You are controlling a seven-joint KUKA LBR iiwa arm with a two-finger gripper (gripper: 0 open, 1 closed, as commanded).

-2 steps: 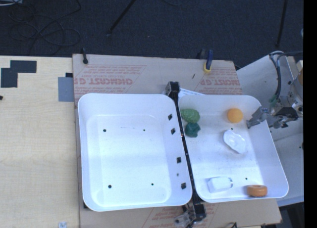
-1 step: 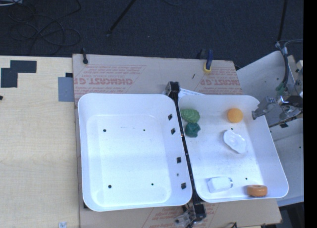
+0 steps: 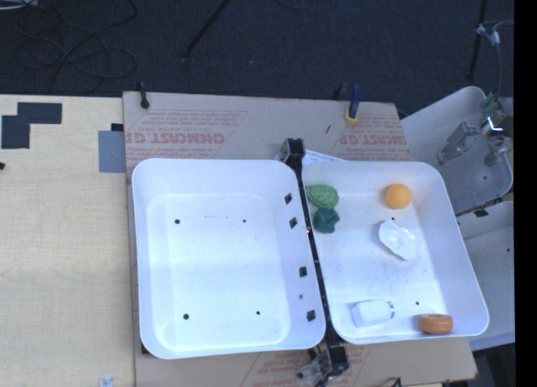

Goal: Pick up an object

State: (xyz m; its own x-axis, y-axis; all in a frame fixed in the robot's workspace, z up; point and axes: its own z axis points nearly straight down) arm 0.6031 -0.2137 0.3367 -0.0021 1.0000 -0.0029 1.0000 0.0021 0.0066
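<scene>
The right bin point(image 3: 466, 269) holds several objects. A light green lump point(image 3: 322, 196) lies by its left wall, with a dark teal piece point(image 3: 325, 220) touching it just below. An orange ball point(image 3: 398, 196) sits near the far right corner. A white curved piece point(image 3: 398, 239) lies mid-bin, and a white block point(image 3: 372, 312) and a flat orange disc point(image 3: 435, 323) rest at the front. The grey arm point(image 3: 457, 129) stands outside the right bin's far right corner. Its gripper point(image 3: 492, 128) is beyond the bin rim, away from every object.
The left bin point(image 3: 147, 209) sits beside the right one, and a black clip strip point(image 3: 302, 234) joins them. Both rest on a cardboard sheet point(image 3: 218, 129) on the wooden bench point(image 3: 59, 251). Cables lie on the dark floor behind.
</scene>
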